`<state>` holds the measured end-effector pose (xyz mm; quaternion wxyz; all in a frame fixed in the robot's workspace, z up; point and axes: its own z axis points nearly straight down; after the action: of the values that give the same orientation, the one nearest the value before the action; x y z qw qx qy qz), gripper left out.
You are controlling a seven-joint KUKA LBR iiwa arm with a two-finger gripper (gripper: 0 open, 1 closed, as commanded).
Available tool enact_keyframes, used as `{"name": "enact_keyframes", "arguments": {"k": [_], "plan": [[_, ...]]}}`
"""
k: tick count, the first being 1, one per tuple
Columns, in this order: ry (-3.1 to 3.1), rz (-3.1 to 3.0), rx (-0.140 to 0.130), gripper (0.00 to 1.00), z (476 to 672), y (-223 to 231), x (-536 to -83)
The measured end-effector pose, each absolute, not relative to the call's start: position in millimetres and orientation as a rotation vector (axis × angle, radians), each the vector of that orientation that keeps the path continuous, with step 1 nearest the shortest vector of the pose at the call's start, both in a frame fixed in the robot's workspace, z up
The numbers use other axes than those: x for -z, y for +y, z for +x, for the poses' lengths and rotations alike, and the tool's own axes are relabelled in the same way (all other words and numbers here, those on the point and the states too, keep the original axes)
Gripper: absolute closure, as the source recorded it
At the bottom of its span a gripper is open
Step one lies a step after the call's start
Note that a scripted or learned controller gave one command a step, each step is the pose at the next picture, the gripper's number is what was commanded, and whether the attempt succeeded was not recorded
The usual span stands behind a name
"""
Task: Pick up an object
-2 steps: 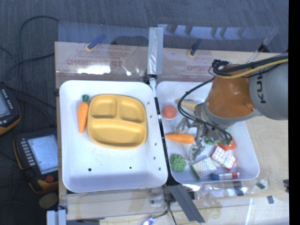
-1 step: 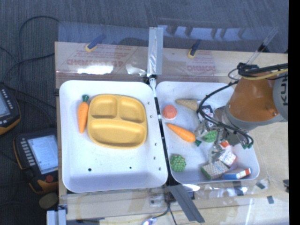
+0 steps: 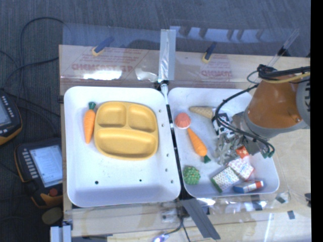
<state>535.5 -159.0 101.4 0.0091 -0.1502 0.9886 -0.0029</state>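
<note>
My gripper (image 3: 225, 148) hangs low in the right bin (image 3: 272, 185), below the arm's orange band (image 3: 274, 105). It is just right of an orange carrot (image 3: 197, 143) and just above two small patterned boxes (image 3: 225, 178) (image 3: 243, 169). A small red piece (image 3: 242, 153) lies close by its right side. Whether anything is held cannot be told. Also in this bin are a pink ball (image 3: 182, 120), a tan cone (image 3: 203, 112), a green knobbly ball (image 3: 191, 175) and a white tube with red and blue ends (image 3: 248, 186).
The left bin (image 3: 75, 185) holds a yellow divided tray (image 3: 126, 129) with a second carrot (image 3: 89, 124) along its left side. Black cables (image 3: 227, 112) loop from the wrist over the right bin. A raised rim (image 3: 172, 150) divides the bins.
</note>
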Motion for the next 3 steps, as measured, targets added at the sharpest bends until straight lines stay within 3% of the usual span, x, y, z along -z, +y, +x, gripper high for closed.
{"name": "enact_keyframes", "arguments": {"k": [1,2,3], "plan": [[3.082,-0.469,0.012,0.0,537.0,-159.0,-102.7],[3.106,-0.382,0.005,0.0,548.1,-95.4,-90.4],[3.083,-0.514,0.009,0.0,518.2,-157.1,-90.9]]}}
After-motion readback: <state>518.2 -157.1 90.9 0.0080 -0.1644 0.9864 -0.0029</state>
